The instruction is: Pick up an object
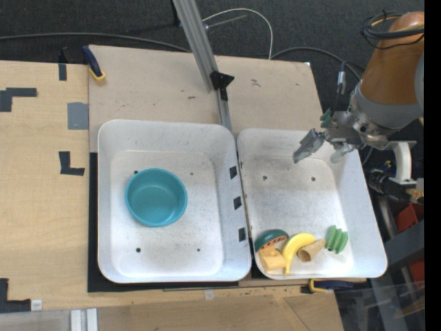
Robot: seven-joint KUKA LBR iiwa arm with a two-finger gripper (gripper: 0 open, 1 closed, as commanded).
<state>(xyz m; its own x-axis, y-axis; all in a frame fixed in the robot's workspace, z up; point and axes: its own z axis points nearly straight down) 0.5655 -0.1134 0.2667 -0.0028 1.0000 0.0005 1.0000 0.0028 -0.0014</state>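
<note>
Gripper [322, 148] fingers spread, holding nothing, over right bin [358, 185]; banana [298, 244] at near edge; no legible labels.

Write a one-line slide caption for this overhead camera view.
End effector open above right bin holding a banana and small toys; teal bowl in left bin.

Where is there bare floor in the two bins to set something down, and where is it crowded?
Right bin: open floor from the middle up to the far wall, under the claw. Its near edge is crowded: banana, green piece, cone and round toy sit clustered. Left bin: the teal bowl sits left of centre; the right side and far strip are bare.
</note>
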